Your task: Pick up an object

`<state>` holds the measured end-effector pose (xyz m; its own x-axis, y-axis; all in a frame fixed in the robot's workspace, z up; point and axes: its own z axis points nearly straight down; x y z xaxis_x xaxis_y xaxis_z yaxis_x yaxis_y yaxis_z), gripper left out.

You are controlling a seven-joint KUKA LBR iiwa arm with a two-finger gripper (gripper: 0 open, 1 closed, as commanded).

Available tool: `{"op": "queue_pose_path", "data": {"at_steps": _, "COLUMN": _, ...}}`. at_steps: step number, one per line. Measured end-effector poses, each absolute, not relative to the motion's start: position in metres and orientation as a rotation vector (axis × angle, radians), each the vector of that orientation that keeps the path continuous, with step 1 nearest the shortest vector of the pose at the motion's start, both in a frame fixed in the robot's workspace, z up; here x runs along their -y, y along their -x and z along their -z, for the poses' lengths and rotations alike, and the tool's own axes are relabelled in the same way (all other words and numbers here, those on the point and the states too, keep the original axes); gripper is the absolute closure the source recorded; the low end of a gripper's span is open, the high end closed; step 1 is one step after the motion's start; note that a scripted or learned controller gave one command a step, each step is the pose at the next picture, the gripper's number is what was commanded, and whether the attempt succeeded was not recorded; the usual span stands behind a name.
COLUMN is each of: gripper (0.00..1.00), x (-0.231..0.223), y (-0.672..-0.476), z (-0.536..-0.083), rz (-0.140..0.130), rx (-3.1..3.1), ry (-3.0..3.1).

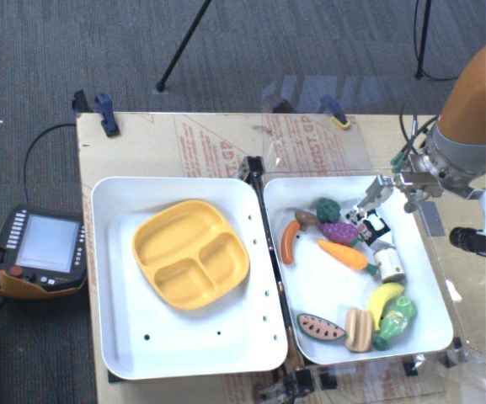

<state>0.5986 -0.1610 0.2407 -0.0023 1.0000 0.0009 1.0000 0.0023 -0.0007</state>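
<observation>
Both bins (108, 225) look like smooth white plastic with a slight sheen, and the yellow tray (190, 252) is matt plastic. The toy food (344, 255) seems glossy plastic. The table (200, 141) looks like bare, matt printed cardboard over carpeted floor (57, 40).

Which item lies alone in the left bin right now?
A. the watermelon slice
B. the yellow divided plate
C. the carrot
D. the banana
B: the yellow divided plate sits by itself in the left bin, while the carrot, watermelon slice and banana all lie in the right bin.
</observation>
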Motion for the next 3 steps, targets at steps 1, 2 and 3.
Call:
{"op": "queue_pose_path", "data": {"at_steps": 1, "gripper": 0.0, "x": 0.161, "y": -0.626, "z": -0.15, "rz": -0.008, "rx": 2.064, "ry": 2.354}}
{"op": "queue_pose_path", "data": {"at_steps": 2, "gripper": 0.0, "x": 0.195, "y": -0.648, "z": -0.112, "rz": 0.023, "rx": 1.564, "ry": 2.739}}
{"op": "queue_pose_path", "data": {"at_steps": 3, "gripper": 1.0, "x": 0.193, "y": -0.65, "z": -0.125, "rz": 0.031, "rx": 1.575, "ry": 2.735}}
